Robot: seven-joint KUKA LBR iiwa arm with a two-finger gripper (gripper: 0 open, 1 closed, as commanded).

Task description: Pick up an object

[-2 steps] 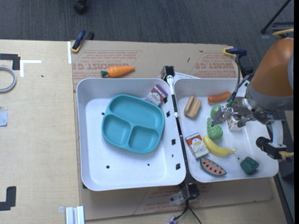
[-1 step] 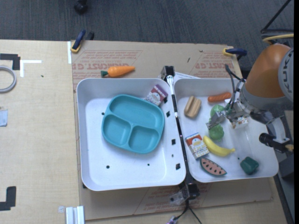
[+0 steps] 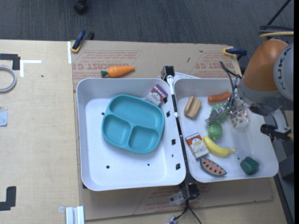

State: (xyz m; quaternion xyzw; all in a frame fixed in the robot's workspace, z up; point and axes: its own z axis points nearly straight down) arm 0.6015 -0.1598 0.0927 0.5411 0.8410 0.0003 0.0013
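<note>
Gripper [image 3: 217, 115] hangs low in the right bin [image 3: 261, 143], fingers pointing toward the bin's centre-left. Jaw state: cannot tell, as the tips blur into the clutter and nothing is visibly held. Nearest candidate is the green round object [image 3: 215, 131], just below and touching or nearly touching the tips. Yellow banana [image 3: 218, 147] lies beyond it, long axis running left-right; the milk carton [image 3: 240, 118] sits just right of the wrist.

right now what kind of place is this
Probably a robot grasping test bench: two shallow white bins on cardboard, plastic toy food such as a yellow banana, and a grey arm's gripper reaching in.
</note>
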